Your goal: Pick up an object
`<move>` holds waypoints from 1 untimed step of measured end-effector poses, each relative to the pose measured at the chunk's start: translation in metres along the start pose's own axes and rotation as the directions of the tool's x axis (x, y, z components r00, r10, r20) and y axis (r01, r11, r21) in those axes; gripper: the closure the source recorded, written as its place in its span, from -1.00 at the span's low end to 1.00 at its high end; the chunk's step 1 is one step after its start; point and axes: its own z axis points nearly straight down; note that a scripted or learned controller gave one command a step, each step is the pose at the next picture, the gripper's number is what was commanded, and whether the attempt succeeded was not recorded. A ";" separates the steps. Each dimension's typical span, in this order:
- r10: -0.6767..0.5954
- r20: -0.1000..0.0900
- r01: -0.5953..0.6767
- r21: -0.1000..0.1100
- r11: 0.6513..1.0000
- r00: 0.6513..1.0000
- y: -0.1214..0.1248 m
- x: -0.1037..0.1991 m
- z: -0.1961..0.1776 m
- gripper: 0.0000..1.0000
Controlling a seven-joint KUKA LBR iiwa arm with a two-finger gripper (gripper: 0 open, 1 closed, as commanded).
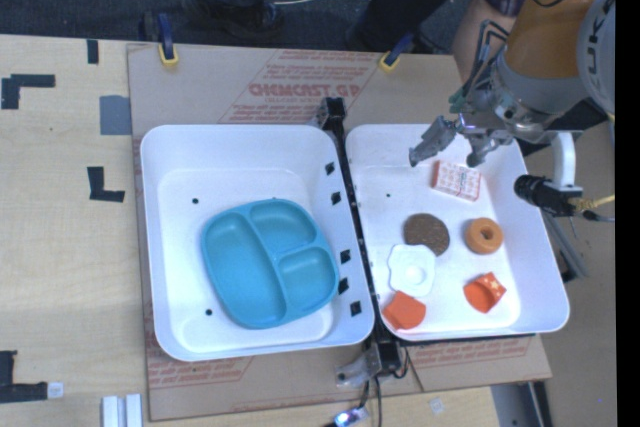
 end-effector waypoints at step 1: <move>0.000 0.000 0.000 0.005 1.000 1.000 -0.003 0.002 0.064 -1.00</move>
